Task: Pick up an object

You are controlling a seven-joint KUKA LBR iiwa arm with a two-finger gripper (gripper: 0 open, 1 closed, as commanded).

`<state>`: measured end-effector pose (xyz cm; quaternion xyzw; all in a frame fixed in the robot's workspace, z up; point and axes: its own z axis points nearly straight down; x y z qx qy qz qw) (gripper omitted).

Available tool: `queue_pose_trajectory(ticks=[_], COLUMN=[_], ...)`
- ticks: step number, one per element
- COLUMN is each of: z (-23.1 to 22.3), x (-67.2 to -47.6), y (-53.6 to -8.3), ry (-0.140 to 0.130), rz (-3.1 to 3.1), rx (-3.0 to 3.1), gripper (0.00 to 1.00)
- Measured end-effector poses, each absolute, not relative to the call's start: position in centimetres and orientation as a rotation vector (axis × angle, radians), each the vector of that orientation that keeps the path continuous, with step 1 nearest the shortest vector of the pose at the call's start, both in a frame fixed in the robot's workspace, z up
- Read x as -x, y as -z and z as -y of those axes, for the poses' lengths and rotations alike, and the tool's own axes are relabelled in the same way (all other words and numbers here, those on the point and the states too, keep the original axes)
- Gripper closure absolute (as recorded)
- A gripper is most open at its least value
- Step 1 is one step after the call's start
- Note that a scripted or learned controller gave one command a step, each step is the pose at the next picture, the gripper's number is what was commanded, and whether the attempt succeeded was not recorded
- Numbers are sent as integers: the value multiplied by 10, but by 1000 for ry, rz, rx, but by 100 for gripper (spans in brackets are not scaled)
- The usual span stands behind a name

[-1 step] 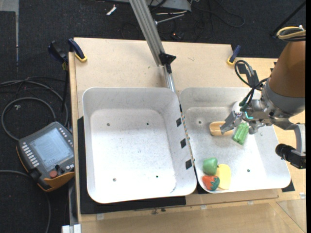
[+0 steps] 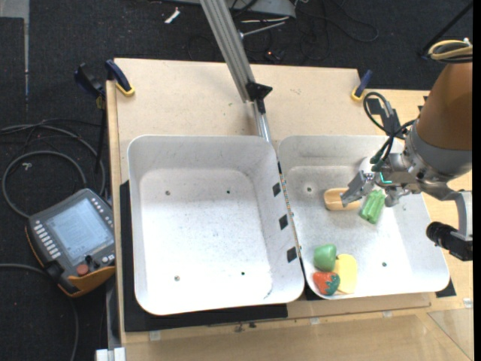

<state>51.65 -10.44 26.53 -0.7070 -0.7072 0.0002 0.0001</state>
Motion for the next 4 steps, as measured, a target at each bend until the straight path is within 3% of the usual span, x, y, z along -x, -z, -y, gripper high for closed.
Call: queue_pose_trajectory(ticks=[3, 4], z=[104, 103], x=[-502, -504], y=[-121, -133], ry=[-5, 1], rz=[2215, 2220], rx=[2220, 2222], gripper=[0, 100])
